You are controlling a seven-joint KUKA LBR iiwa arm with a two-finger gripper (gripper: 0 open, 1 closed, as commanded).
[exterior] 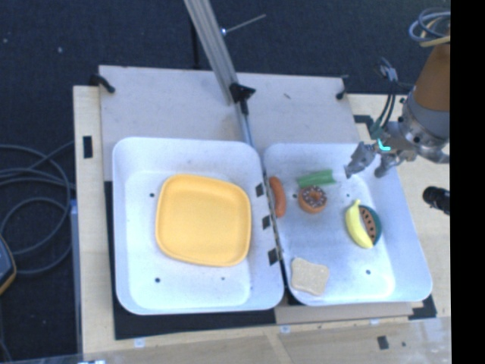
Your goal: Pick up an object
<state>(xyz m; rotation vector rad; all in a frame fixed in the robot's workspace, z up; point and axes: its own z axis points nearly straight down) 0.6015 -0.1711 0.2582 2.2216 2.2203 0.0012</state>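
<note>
Five foods right bin point(394, 226); yellow plate point(203, 220) left bin point(132, 203).

Dark blue-black speckled carpet floor point(98, 21) surrounds the light wood bench point(89, 226) on all sides. Black cables point(34, 203) loop on the floor left of the bench. Grey aluminium rail point(208, 32) slants in from above the bench's far edge. Lighting even.

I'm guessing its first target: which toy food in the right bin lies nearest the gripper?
The green stick, just left of the gripper; the donut, banana, sausage and bread lie farther.
</note>
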